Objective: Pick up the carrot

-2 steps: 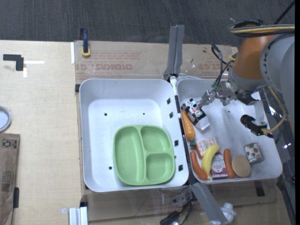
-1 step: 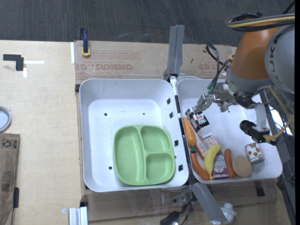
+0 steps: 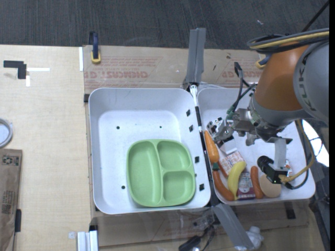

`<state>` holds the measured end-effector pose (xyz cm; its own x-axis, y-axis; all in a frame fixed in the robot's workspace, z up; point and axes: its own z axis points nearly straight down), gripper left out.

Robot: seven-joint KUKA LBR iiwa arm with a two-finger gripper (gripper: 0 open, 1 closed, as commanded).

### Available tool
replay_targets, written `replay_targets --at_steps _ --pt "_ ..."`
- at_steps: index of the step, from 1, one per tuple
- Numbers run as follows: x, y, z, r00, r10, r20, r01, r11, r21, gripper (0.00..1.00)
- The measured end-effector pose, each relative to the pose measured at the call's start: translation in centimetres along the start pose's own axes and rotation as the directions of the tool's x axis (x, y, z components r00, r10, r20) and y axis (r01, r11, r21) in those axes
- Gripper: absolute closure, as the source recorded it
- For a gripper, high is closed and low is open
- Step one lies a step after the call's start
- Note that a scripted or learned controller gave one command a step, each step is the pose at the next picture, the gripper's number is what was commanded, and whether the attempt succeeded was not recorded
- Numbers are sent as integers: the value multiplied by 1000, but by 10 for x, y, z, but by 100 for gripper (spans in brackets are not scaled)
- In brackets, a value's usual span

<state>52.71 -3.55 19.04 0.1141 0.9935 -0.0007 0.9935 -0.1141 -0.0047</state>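
1. The carrot (image 3: 211,146) lies along the left wall of the right bin (image 3: 309,191), its tip pointing toward the far edge
2. The gripper (image 3: 226,131) hangs low just right of the carrot; whether it grips anything I cannot tell
3. A banana (image 3: 235,176) rests near the right bin's front edge
4. A green divided plate (image 3: 161,172) sits in the left bin (image 3: 104,140), toward its front

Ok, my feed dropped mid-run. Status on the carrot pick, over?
Gripper low in the right bin, above the carrot's top end. Carrot lies along the bin's left wall, not gripped. Banana and snack packet crowd it.
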Motion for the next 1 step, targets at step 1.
replay_targets --at_steps 1 --pt "20 -53 0 984 178 0 -178 984 1 0"
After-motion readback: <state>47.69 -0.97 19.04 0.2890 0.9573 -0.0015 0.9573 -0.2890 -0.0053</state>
